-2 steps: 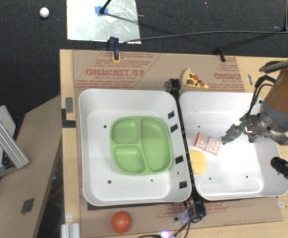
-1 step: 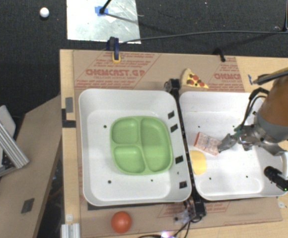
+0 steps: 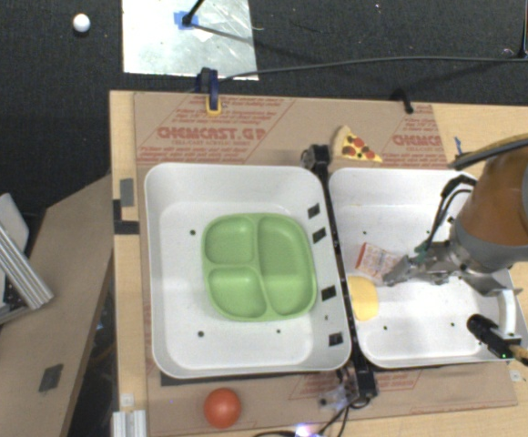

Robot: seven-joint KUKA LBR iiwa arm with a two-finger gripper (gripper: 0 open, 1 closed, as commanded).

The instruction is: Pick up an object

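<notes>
In the right bin [image 3: 401,189], a small packet with red print [image 3: 370,259] lies near the left wall, and a yellow rounded object [image 3: 363,299] sits just below it. My gripper [image 3: 393,272] reaches in from the right, low over the bin floor, its tip right beside the packet's right edge. The grey arm with its orange band [image 3: 505,208] fills the bin's right side. Whether the tip touches the packet is unclear.
The left bin [image 3: 168,244] holds a green divided plate [image 3: 258,266]. A toy pizza slice [image 3: 356,146] lies on the board behind the right bin. A red ball [image 3: 221,407] rests on the board in front of the left bin. Black clips line the wall between the bins.
</notes>
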